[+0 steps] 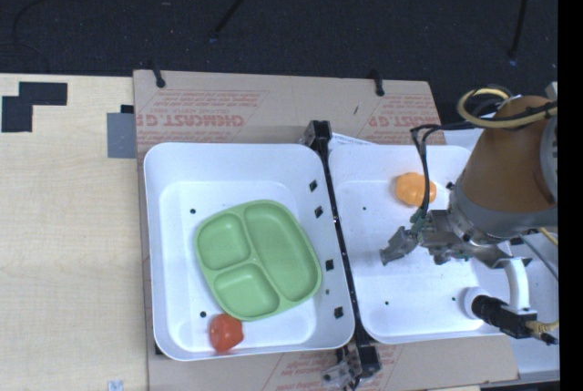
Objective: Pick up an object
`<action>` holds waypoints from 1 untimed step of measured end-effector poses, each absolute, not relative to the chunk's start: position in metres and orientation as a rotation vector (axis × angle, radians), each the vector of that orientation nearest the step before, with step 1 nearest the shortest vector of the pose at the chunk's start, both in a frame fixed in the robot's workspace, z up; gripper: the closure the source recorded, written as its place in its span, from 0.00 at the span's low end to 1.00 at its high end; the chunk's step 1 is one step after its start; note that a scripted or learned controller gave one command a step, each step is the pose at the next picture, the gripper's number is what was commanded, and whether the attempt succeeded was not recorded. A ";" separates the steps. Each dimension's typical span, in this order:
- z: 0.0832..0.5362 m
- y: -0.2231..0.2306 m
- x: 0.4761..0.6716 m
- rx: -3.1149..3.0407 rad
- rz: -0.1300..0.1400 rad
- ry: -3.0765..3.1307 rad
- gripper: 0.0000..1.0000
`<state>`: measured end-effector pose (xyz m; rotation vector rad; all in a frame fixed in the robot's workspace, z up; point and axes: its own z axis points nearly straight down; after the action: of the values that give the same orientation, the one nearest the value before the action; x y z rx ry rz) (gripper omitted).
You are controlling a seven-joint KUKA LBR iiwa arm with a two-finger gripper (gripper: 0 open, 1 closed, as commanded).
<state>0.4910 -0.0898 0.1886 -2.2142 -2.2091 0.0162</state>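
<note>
An orange ball-like object (413, 189) lies near the far side of the right bin (383, 307). My gripper (399, 248) hangs over the middle of that bin, a little in front of the orange object and apart from it. Nothing shows between its fingers. In the left bin (173, 198) a green divided plate (258, 258) lies flat, and a small red object (226, 332) sits by the bin's near wall, just in front of the plate.
A black divider rail (333, 234) runs between the two bins. Brown cardboard (273, 111) lies under them, on a pale wooden bench (64, 243). The arm's orange band (510, 161) rises over the right bin's right side.
</note>
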 end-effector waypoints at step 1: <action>0.195 -0.090 0.494 -2.219 0.004 -2.218 0.00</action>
<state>0.4939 -0.0900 0.1947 -2.2189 -2.2179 0.0039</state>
